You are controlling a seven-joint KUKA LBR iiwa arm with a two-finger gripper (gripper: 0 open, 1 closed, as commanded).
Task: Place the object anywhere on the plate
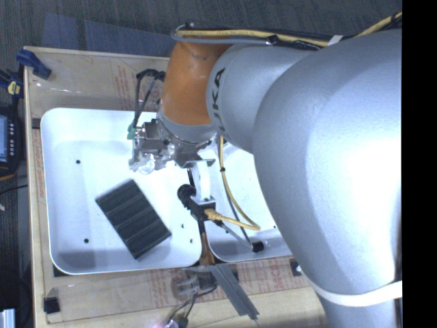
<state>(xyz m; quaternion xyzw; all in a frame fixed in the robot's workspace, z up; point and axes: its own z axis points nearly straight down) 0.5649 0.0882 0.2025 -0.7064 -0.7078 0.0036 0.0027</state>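
A dark grey, ribbed rectangular slab (133,219) lies flat and askew on the floor of the left bin (61,183), towards its front. My gripper (145,152) hangs over the middle of that bin, just up and right of the slab's far corner, below the orange wrist band (191,87). From above it appears as a small metallic cluster. I cannot make out any object in it. The arm's grey body covers most of the right bin (239,253).
Black and yellow cables (229,214) run down from the wrist over the wall between the two bins. The wooden bench frame (95,60) surrounds the bins. A blue clamp (33,63) sits at the far left corner. A metal bracket (225,289) lies on the front edge.
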